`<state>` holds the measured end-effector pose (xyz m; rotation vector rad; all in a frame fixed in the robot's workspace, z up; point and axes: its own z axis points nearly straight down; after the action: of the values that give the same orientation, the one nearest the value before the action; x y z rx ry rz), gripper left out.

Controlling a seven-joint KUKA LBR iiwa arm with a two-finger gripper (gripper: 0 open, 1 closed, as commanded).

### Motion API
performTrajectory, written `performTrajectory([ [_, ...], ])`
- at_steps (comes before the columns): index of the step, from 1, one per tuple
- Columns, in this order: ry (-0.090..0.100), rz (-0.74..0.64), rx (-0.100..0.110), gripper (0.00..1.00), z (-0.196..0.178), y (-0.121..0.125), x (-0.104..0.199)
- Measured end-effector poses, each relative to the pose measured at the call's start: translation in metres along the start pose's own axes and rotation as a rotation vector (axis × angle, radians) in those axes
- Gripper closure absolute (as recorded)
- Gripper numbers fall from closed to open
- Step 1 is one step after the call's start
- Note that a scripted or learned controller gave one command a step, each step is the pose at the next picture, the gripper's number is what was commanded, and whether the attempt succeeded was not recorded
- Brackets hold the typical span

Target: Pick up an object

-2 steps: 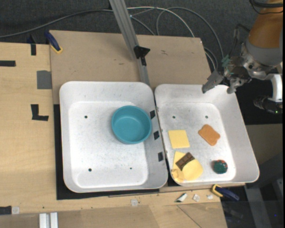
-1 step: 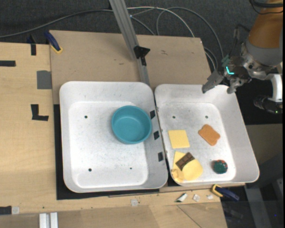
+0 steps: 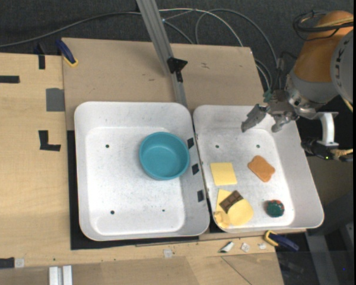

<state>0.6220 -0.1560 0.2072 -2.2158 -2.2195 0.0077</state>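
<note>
Lying in the right bin (image 3: pixel 296 159), near its middle: orange block (image 3: pixel 261 168), apparently light, soft, spongy; best pinched across its short sides. Gripper (image 3: pixel 262 122) hovers above the bin's far end, jaws spread, grasping nothing.

- The arm (image 3: pixel 329 52) is cut off by the right edge, so just its orange band and wrist end are seen.
- The grey pole (image 3: pixel 157 34) runs out of the top edge; its upper end is unseen.
- The brown piece (image 3: pixel 229 201) covers part of the yellow object (image 3: pixel 236 211) beneath it.
- The small dark green thing (image 3: pixel 275 208) is too small to identify.
- 3 tiny bits (image 3: pixel 236 246) on the bench below the right bin (image 3: pixel 302 183) are too small to tell.
- The blue clip (image 3: pixel 283 240) at the bin's lower corner is partly hidden under the rim.
</note>
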Motion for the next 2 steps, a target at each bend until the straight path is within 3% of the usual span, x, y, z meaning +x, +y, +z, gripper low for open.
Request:
performTrajectory([
  [2, 0.000, -0.001, 0.001, 0.00, 0.114, 0.005, -0.001],
])
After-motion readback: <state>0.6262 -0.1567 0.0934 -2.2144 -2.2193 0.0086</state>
